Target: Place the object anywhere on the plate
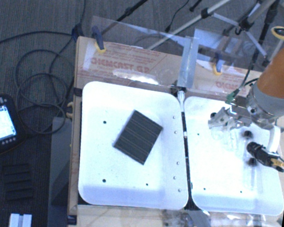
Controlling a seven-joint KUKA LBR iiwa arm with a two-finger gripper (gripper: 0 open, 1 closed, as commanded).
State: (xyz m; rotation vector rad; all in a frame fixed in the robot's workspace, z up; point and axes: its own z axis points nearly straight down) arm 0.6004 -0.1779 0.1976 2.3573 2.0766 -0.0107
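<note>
Tool at the frame's right, hanging over the right bin; whether it is released or clenched cannot be told, and nothing shows in it. To its left, well apart, the dark ribbed plate lies flat in the left bin, long axis tilted from upper right to lower left. Of 2 steps, picking seems in hand; the next move likely calls for securing an object, which is not clearly visible.
</note>
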